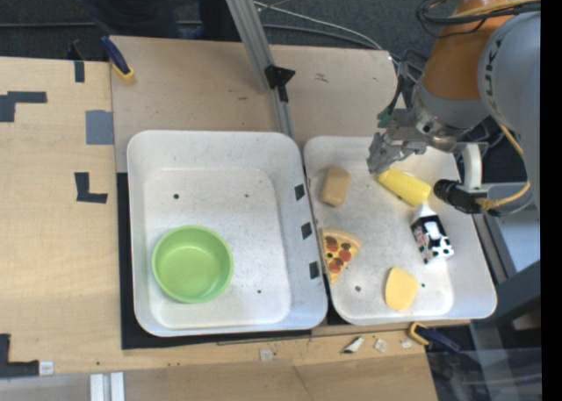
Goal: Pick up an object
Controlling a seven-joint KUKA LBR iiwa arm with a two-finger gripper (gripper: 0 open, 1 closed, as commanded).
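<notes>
The right bin [351, 303] holds a tan bread-like block [334, 187], a pizza slice [338, 252], a yellow wedge [401, 289], a yellow cylinder [405, 186] and a small black-and-white cow-patterned bottle [430, 238]. My gripper [380, 159] hangs over the far part of the right bin, just left of and above the yellow cylinder's upper end. Nothing shows between its tips.
The left bin [149, 162] holds a green bowl [192, 263] at its near left. A metal pole [256, 35] slants across the bench behind the bins. Small clips lie on the bench by the right bin's front edge [369, 344].
</notes>
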